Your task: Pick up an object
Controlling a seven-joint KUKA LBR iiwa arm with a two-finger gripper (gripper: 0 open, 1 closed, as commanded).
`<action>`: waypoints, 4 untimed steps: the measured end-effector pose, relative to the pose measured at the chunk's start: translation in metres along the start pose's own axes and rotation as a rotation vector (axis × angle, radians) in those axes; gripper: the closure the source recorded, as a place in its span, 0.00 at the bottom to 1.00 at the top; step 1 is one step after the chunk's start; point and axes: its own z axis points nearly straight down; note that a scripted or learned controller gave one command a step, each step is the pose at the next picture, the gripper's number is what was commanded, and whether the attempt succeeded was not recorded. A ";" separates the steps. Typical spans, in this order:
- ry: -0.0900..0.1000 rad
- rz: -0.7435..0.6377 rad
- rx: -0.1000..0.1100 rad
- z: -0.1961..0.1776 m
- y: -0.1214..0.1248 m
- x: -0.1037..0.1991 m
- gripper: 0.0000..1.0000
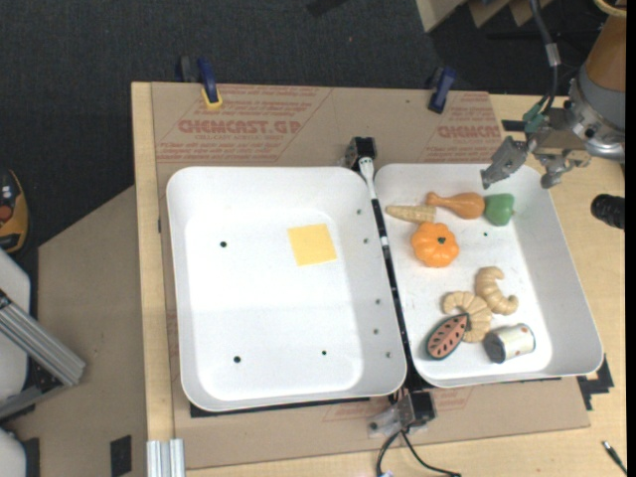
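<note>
My gripper (525, 168) hangs open above the far edge of the right bin (571, 296), its two fingers spread with nothing between them. Just below it lie a green piece (500, 208) and an orange drumstick-shaped toy (456, 204) with a pale carrot-like tip (409, 212). An orange pumpkin (435, 244) sits nearer the bin's middle. Toward the front are a tan curled croissant-like toy (483, 299), a dark oval piece with red marks (448, 336) and a white-and-grey cylinder (509, 342).
The left bin (199, 336) holds a flat yellow square (312, 244). A black divider rail (383, 256) runs between the bins. Blue clamps (209, 79) (440, 87) pin the cardboard at the far edge.
</note>
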 end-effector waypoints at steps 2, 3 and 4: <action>-0.004 -0.005 -0.003 0.187 0.006 0.023 0.00; -0.001 -0.010 0.055 0.199 0.051 0.019 0.00; 0.004 0.000 0.028 0.200 0.053 -0.012 0.00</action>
